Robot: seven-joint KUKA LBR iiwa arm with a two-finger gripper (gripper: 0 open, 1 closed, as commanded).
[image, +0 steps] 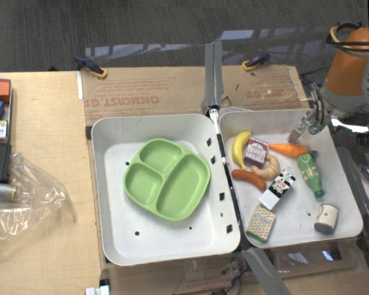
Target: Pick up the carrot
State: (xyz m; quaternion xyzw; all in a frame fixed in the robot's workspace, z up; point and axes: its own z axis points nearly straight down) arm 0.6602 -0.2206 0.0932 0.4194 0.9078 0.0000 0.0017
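Observation:
The orange carrot (287, 149) lies in the right bin (346, 166), near its back right part, pointing left to right between a purple-and-white box and a green bottle. My gripper (302, 131) hangs at the bin's back right corner, just above and right of the carrot's thick end. Its fingers look slightly apart and nothing is between them. The carrot rests on the bin floor, apart from the fingers.
The right bin also holds a banana (239, 148), a small box (256, 152), a croissant-like pastry (269, 167), a sausage (249, 178), a cow-patterned carton (278, 188), a green bottle (310, 174), a cup (326, 218) and a packet (260, 223). A green divided plate (166, 178) sits in the left bin.

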